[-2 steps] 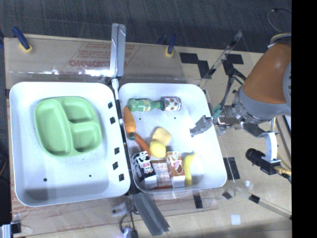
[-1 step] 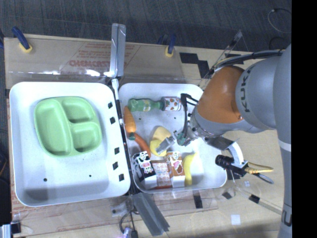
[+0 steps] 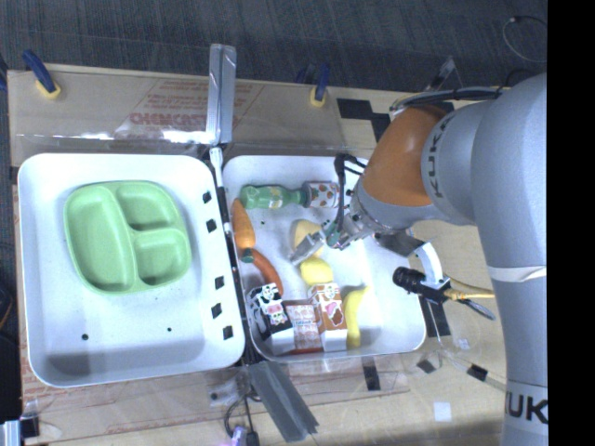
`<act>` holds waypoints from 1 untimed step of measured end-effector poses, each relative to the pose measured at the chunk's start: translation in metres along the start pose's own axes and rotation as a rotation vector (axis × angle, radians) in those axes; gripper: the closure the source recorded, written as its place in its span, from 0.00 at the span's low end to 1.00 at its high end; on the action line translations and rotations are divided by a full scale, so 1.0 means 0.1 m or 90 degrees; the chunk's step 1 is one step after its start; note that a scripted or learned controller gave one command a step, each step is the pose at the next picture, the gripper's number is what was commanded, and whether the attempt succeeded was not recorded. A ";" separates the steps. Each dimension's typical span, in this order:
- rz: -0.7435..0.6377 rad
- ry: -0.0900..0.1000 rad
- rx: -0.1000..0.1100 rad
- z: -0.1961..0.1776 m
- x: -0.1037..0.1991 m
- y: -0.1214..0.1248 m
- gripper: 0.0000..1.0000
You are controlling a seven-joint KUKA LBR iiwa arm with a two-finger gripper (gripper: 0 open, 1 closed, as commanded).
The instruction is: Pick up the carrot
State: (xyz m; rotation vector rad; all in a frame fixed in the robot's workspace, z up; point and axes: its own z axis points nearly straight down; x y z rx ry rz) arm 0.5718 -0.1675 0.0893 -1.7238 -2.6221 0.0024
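- Where the left bin (image 3: pixel 37 342) sits, holds a green divided plate (image 3: pixel 127 232).
- Right bin (image 3: pixel 395 337): carrot (image 3: pixel 243 229) along the left wall, green bottle (image 3: pixel 271 196), banana (image 3: pixel 353 316), lemon (image 3: pixel 316 271), small cartons.
- Claw (image 3: pixel 327 237) low over the bin's middle, apart from the carrot; grip state impossible to tell.
- "KU" legible on the arm.

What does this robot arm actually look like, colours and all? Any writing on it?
The arm is thick and rounded, made of smooth light-grey segments, with a glossy orange band just above the wrist. Dark lettering runs along the grey casing, part of the KUKA name. A black cable curls beside the wrist. The gripper at its tip is small, metallic and grey, far slimmer than the arm.
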 end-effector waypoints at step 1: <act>-0.049 0.005 0.007 0.01 0.00 0.63 0.00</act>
